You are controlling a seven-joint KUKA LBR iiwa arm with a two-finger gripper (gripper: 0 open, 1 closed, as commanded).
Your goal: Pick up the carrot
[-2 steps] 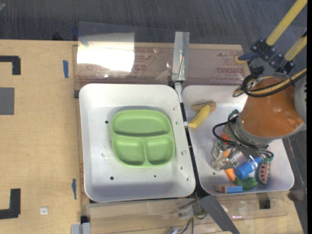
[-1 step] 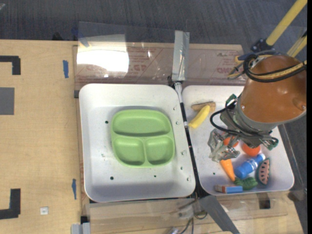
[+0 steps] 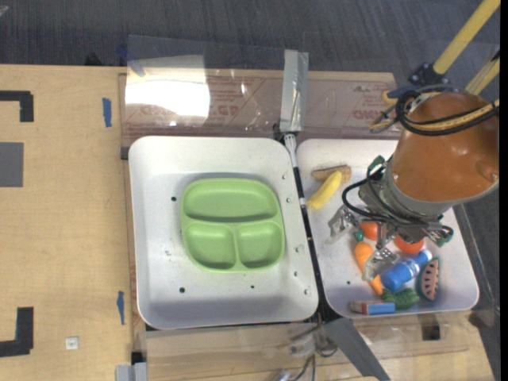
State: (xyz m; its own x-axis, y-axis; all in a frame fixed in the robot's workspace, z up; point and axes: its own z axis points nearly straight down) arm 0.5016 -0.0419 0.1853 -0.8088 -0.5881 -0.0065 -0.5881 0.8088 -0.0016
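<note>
**Carrot sits just under the jaws, in the right bin**

I see the counter [image 3: 55,213] carrying two white bins side by side. The left bin [image 3: 151,236] holds a green divided plate [image 3: 232,222]. The right bin [image 3: 460,292] holds the clutter, and my arm [image 3: 440,153] hangs over it from the right, its orange band hiding much of the bin.

Below the wrist, the gripper [image 3: 379,232] sits low among the toys. The carrot [image 3: 363,252] lies just beside and slightly left of the jaws, its long axis running roughly up and down the view, green top toward the far end. A banana [image 3: 326,189] lies apart to the upper left; a blue bottle [image 3: 399,275] and watermelon slice [image 3: 429,280] crowd the near side.

I cannot tell whether the jaws are spread or closed. I judge a small leftward shift is needed.
</note>
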